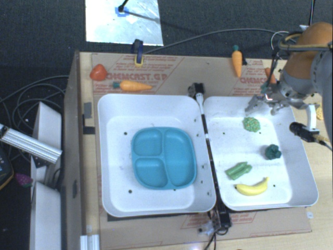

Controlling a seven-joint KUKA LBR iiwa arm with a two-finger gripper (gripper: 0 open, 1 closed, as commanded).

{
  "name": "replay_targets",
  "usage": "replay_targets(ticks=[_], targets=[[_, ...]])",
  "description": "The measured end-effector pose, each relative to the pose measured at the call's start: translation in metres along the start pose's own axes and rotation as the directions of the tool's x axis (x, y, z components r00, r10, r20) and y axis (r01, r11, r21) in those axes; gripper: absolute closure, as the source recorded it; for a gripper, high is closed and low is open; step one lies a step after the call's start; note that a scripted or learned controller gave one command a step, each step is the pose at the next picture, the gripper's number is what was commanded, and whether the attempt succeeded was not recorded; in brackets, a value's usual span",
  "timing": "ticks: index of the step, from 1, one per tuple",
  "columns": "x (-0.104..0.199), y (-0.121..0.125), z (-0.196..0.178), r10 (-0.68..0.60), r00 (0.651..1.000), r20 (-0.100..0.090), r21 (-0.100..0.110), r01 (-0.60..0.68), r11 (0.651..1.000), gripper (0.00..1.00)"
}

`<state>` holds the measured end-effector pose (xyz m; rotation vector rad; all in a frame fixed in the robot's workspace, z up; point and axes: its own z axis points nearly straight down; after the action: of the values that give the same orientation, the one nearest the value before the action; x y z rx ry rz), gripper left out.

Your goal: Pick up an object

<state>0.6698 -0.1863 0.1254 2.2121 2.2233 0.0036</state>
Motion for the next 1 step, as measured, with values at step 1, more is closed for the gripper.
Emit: replay_targets(ticks=[1], targets=[[0.0178,-0.0024,0.0410,0.000,1.000,-0.002,0.004,0.000,1.000,0.00]])
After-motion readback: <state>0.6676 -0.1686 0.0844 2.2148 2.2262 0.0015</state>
